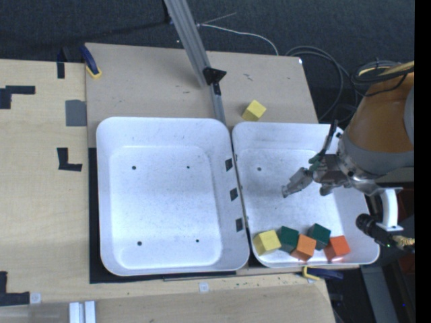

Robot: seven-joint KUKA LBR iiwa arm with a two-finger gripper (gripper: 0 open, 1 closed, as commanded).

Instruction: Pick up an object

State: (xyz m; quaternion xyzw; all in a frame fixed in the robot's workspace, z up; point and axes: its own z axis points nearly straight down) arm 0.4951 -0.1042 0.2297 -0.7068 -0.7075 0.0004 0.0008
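The gripper (294, 184) sits mid-right bin (283, 140) holding nothing (can't tell its state), while the blocks, yellow (267, 240), two green, two orange, crowd the bottom edge, so a grab there probably jams against neighbours or the wall.

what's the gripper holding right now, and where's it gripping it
Nothing is held. The gripper hangs over bare floor of the right bin, apart from the blocks clustered along the bin's near edge.
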